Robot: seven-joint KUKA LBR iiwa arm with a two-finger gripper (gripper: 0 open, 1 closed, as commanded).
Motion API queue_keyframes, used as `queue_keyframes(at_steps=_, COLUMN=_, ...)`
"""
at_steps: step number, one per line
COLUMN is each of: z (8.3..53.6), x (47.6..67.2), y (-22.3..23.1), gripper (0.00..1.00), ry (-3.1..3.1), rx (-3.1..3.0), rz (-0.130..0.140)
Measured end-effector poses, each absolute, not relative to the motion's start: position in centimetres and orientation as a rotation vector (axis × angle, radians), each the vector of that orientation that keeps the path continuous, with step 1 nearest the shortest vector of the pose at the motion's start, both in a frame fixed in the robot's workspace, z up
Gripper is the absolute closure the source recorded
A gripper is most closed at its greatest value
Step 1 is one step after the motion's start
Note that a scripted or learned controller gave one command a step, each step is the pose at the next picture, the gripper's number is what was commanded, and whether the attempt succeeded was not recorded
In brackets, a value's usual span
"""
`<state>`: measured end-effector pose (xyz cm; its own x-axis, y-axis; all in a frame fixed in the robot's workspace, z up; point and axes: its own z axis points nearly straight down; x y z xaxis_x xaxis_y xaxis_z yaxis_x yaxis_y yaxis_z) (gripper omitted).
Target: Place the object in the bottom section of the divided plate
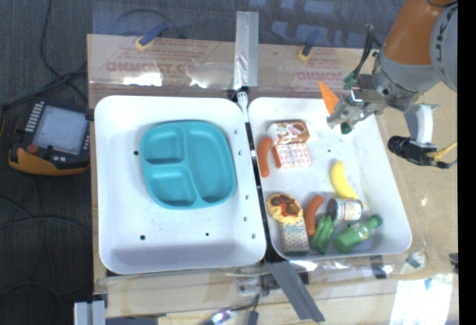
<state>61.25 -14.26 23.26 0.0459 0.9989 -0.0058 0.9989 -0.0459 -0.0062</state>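
Observation:
A teal divided plate [186, 163] lies in the left white bin [119, 234], with two smaller sections on its left and a larger one on its right. All three sections are bare. My gripper [340, 123] hovers over the back right part of the right bin [387, 167], far from the plate. An orange carrot-shaped piece [328, 97] sits right beside the gripper's upper left, over the bin's back rim. Whether it is gripped is unclear.
The right bin holds several toy foods: a red sausage [264, 156], a snack box [291, 145], a banana [342, 181], a pizza slice [285, 206], a small can [346, 210] and green items [357, 233] at the front. A metal divider [245, 48] stands between the bins at the back.

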Motion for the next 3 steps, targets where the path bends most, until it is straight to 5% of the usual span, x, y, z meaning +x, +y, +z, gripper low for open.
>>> queue_keyframes(at_steps=1, z=18.0, x=57.9, y=-5.9, gripper=1.00, ry=-2.112, rx=-2.318, rz=0.011)
queue_keyframes(at_steps=2, z=18.0, x=58.0, y=1.2, gripper=1.00, ry=-2.490, rx=-1.907, rz=0.006)
queue_keyframes(at_steps=3, z=18.0, x=58.0, y=1.2, gripper=0.00, ry=-2.490, rx=-1.907, rz=0.005)
